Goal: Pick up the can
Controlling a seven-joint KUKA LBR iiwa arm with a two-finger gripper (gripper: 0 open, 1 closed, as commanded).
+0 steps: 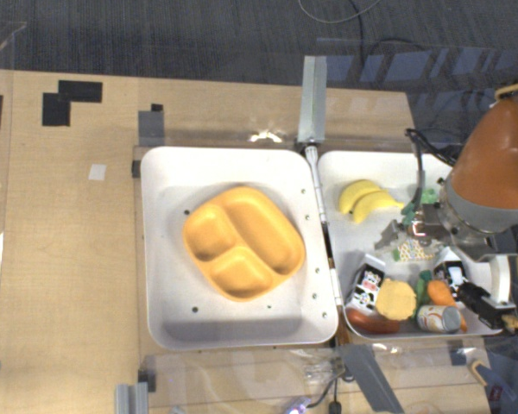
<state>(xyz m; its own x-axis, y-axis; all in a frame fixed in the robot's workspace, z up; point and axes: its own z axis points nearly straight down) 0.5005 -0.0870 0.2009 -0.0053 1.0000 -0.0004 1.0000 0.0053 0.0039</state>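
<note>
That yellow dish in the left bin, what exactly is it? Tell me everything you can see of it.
The yellow dish is a rounded, squarish plate split by raised ridges into three compartments: one at its left, one at its upper right and one at the bottom. It looks like smooth plastic with a slight shine. It lies flat and right side up, turned at an angle, near the middle of the left bin, resting on the bin's white floor. Nothing lies in it.

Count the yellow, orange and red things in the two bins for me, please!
Yellow: 3, the divided plate, the bananas and the round yellow thing
Orange: 1, the small orange ball
Red: 1, the red thing at the bin's front edge
Total: 5
</note>
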